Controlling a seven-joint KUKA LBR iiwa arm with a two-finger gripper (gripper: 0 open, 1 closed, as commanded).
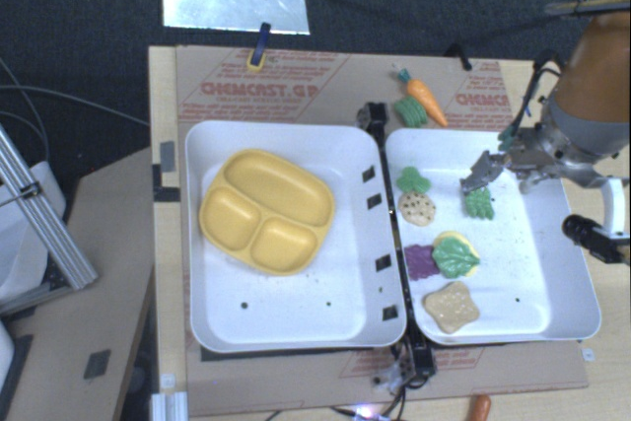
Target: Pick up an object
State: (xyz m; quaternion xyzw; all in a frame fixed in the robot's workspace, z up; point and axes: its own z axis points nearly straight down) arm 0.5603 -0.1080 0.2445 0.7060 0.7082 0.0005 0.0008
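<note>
My gripper [483, 176] hangs over the upper middle of the right bin [562, 261], with the arm coming in from the right. Just below its tip lies a small green leafy toy [479, 204]; whether they touch is unclear. Other toy foods lie in the same bin. A green broccoli piece [412, 179] and a speckled cookie [417, 208] sit at the left. Purple grapes [420, 261] and a green leaf on a yellow piece [455, 255] lie lower down. A slice of toast [452, 307] rests near the front.
The left bin [227, 311] holds a yellow divided plate [266, 210]. A toy carrot [424, 100] lies on the cardboard behind the right bin. A black divider with clips [389, 232] runs between the bins. A metal frame [39, 212] stands at the far left.
</note>
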